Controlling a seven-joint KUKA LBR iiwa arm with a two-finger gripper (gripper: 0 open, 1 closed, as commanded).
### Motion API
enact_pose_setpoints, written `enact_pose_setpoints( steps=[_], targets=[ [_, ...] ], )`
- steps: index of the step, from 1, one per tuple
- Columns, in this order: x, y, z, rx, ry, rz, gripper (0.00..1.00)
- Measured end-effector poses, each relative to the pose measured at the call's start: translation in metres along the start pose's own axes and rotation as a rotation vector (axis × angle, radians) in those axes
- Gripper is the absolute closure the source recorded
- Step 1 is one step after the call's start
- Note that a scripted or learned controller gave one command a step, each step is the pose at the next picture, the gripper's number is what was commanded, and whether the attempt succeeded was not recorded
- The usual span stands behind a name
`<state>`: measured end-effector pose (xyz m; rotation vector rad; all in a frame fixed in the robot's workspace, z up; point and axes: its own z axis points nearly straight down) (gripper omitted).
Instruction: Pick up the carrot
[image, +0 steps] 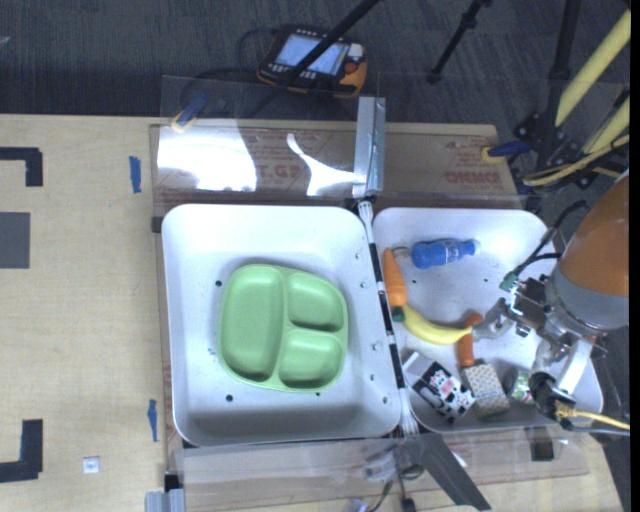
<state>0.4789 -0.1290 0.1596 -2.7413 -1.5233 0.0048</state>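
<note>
The carrot (396, 281) is a short orange stick lying against the left wall of the right bin (500, 222), its length running front to back. A yellow banana (435, 327) curves away from its near end. My gripper (518, 314) hangs over the right side of that bin, below the grey and orange wrist (598, 268). It is well to the right of the carrot, with the banana and bare bin floor between them. Nothing shows in its grasp.
A blue bottle (443, 251) lies at the back of the right bin. An orange piece (466, 346), a black-and-white item (445, 390) and a beige block (485, 386) sit toward the front. The left bin (190, 250) holds a green divided plate (284, 326).
</note>
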Motion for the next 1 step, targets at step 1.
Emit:
enact_pose_setpoints(
  steps=[1],
  targets=[
    [0.0467, -0.0285, -0.0235, -0.005, -0.001, 0.015, 0.00]
  ],
)
